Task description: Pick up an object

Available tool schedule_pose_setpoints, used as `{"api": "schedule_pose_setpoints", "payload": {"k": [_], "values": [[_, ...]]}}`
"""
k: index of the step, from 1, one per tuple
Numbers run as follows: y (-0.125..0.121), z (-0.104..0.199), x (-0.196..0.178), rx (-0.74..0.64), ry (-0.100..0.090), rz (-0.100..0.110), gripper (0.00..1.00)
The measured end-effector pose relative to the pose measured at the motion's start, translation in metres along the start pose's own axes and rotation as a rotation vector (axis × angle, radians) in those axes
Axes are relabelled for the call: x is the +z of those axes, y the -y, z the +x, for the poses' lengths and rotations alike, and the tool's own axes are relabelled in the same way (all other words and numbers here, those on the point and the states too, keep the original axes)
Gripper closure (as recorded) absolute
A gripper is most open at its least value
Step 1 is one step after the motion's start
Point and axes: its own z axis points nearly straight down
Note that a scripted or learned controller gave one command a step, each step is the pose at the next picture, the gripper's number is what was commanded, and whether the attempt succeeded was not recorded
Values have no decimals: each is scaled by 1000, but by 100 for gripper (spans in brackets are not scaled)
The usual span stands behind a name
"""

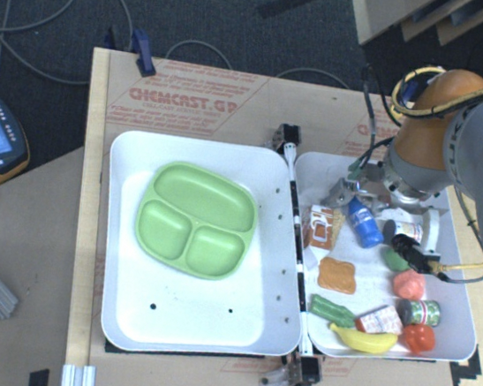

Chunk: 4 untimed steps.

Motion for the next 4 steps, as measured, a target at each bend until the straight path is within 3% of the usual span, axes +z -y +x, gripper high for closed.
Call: {"api": "schedule_pose_setpoints", "payload": {"k": [1, 2, 3, 4], "values": [[-26, -14, 0, -2, 1, -4, 0], [-5, -13, 0, 0, 0, 0, 0], [-5, -12, -10, 0, 0, -2, 100], [48, -25, -63, 0, 0, -2, 100]]}}
